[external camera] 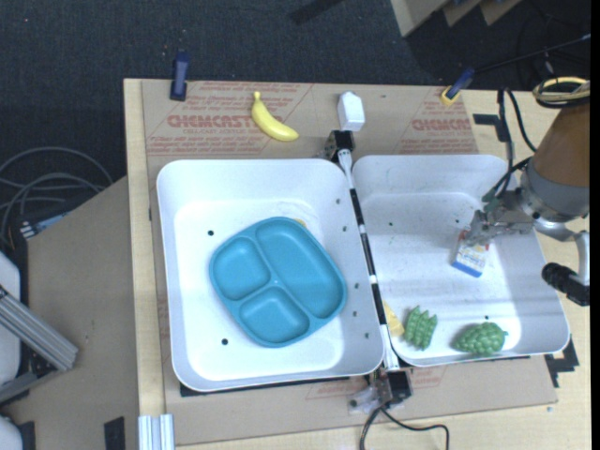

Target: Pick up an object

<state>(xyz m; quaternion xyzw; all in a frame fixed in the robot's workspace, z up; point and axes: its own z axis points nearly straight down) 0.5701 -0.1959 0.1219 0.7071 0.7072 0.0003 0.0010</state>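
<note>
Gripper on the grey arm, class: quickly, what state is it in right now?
Gripper: low in the right white bin, directly above a small blue-and-white box; open, closed or holding cannot be told.

Bright, even overhead light; soft shadows, mild glare on white bins [281,181], slightly soft focus.

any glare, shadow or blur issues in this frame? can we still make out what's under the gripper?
Camera view: even, soft lighting; the white bins read bright but not blown out. The blue tray casts only a faint shadow. The arm's wrist at the right edge looks slightly soft. The gripper sits right over a small white-and-blue object; contact is too small to resolve. The green items are sharp.
</note>
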